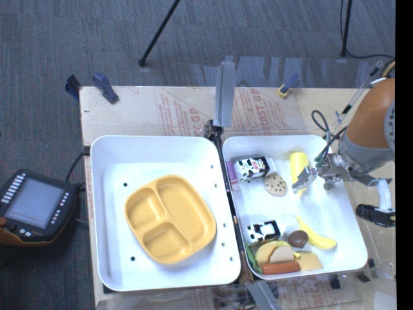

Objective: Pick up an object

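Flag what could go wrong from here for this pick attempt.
1. The gripper sits beside the yellow cup and the cookie; it may nudge one instead of grasping.
2. The toy food in the right bin lies piled and touching, so a grasp there could catch two pieces or slip.

Red print on the bench board [193,112] — upside down, unreadable.

The light is bright and even; the white bins [103,173] shine a little; shadows are soft and small; the whole picture looks a bit fuzzy.
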